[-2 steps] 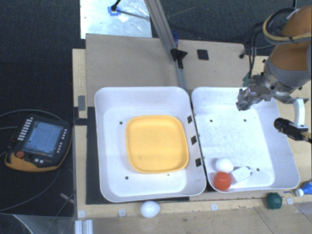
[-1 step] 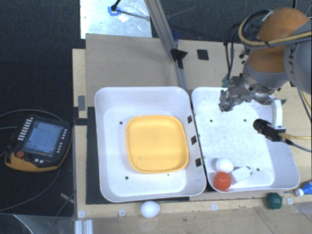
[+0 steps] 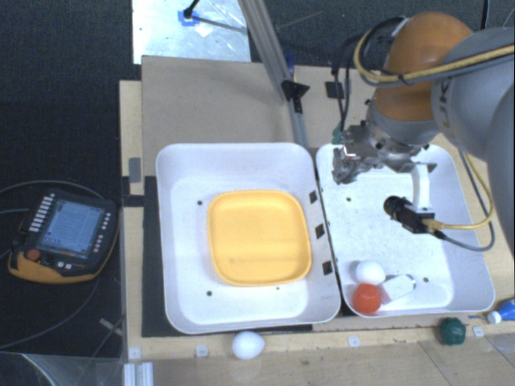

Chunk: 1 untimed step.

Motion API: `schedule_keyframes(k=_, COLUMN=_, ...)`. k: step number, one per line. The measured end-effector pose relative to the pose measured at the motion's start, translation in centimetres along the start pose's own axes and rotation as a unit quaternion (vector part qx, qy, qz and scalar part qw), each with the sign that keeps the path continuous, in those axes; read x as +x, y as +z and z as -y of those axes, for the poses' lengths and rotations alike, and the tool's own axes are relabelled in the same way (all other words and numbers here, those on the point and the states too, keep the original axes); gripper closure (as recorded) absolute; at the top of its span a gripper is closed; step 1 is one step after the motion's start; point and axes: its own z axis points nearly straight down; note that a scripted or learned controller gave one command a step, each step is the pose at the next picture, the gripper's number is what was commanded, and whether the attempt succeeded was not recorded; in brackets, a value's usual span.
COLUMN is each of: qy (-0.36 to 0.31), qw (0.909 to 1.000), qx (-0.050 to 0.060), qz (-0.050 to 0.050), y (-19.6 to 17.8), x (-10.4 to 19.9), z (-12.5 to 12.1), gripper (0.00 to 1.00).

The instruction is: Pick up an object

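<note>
Camera view shows nothing picked yet: the end effector (image 3: 348,166) hangs over the right bin (image 3: 475,240), its grip impossible to judge, well apart from the red ball (image 3: 368,298) at the bin's near edge.

White bins, yellow plate, bright small objects

The 2 bins (image 3: 173,215) are white; the left one carries a plain yellow plate (image 3: 260,236). In the right bin lie a white ball (image 3: 369,273) and a red-orange ball (image 3: 368,298). The arm (image 3: 475,95) is grey with an orange band (image 3: 422,43). A white egg (image 3: 248,345) and dark green ball (image 3: 451,330) sit outside.
</note>
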Motion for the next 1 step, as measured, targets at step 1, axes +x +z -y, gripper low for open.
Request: schedule_keyframes(k=1, qy=0.0, qw=1.0, qx=0.0, qz=0.0, y=0.14, x=5.9, z=-1.74, gripper=1.0)
